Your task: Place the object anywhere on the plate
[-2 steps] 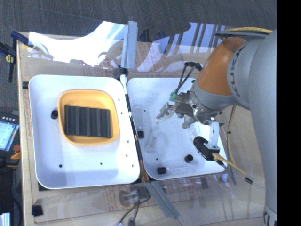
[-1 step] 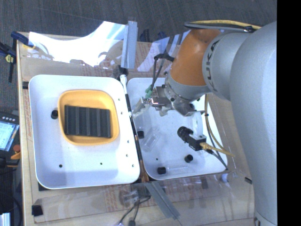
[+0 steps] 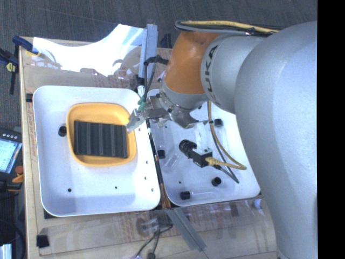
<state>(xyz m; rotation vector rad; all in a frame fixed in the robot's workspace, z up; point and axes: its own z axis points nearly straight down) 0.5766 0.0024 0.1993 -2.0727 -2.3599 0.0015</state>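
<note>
Dark, woven-looking flooring (image 3: 64,4) surrounds a wooden bench (image 3: 102,228) that carries two shallow white bins side by side.

Largest in view is the grey arm (image 3: 269,101), which reaches in from the right and covers much of the right bin (image 3: 240,179). Its orange band (image 3: 186,63) sits above the wrist, over the strip between the bins.

Next comes the left bin (image 3: 86,198), whose lower half is bare white floor. In its upper half lies a yellow plate (image 3: 97,111), a rounded rectangle with a raised rim.

On that plate rests the black ridged slab (image 3: 102,139). It lies flat inside the hollow and fills most of it, with its ridges running up and down the view. Its lower edge is close to the plate's lower rim, and a band of yellow shows above it.

Smaller again is the gripper (image 3: 135,121). It hangs at the plate's right rim, just beside the slab's upper right corner. Whether the claw is wide or narrow cannot be told, and nothing is seen held in it.

Smallest are the black studs (image 3: 63,129) dotted in both bins, and a device with a lit screen (image 3: 7,154) at the left edge.
</note>
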